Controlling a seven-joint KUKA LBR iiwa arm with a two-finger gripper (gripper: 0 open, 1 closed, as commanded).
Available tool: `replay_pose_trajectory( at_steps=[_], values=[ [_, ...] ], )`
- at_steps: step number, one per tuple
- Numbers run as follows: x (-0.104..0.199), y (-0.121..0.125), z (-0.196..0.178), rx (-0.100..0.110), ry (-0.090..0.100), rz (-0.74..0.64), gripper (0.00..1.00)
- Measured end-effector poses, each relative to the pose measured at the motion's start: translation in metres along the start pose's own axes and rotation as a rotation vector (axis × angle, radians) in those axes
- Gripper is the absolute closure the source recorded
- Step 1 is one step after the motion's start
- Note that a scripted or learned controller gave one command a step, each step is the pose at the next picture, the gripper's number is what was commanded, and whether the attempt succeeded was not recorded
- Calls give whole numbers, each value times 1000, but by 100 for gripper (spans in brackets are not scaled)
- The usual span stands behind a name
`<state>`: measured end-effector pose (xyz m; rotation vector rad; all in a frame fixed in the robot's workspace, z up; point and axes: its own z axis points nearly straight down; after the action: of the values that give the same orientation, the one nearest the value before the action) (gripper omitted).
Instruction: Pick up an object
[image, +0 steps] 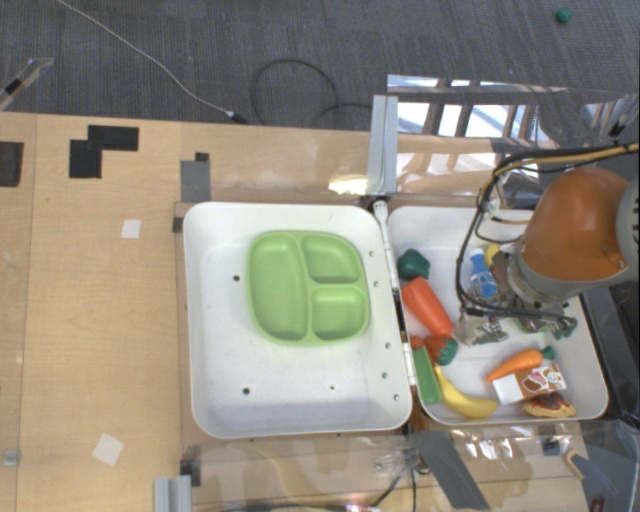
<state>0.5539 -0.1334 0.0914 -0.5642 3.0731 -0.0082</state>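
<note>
1. Orange is what you meet first in the camera view: the arm's (575, 225) orange band hangs over the right bin (600, 400), hiding much of its far half.
2. Below that band you can see the metal gripper (490, 328) low inside the right bin. You cannot tell whether the jaws are apart or together; they are too small and cluttered to read, and nothing is visibly held between them.
3. Just left of the gripper lies a large orange carrot (426, 307), slanted, with a dark green piece (413, 265) at its far end.
4. A blue object (483, 275) sits partly hidden under the arm's cables.
5. Nearer to you, a yellow banana (462, 398) curves along the near wall, with a green vegetable (427, 376) beside it against the bin divider.
6. A smaller carrot (519, 362) lies near the gripper's right side, and a red-and-white carton (541, 381) and a reddish pastry-like item (549, 406) sit in the near right corner.
7. The left bin (215, 400) holds a green divided plate (307, 286), well apart from the gripper.
8. Both bins rest on the wooden desk (90, 330).
</note>
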Motion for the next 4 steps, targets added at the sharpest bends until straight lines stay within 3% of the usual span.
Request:
replay_pose_trajectory(
  at_steps=[1,2,3,4],
  values=[
    [5,-77,-55,-1,4,-322,100],
    [5,-75,-53,-5,5,-324,0],
    [-11,-31,2,-2,2,-257,0],
    [-79,-96,-52,-1,0,-415,0]
  ],
)
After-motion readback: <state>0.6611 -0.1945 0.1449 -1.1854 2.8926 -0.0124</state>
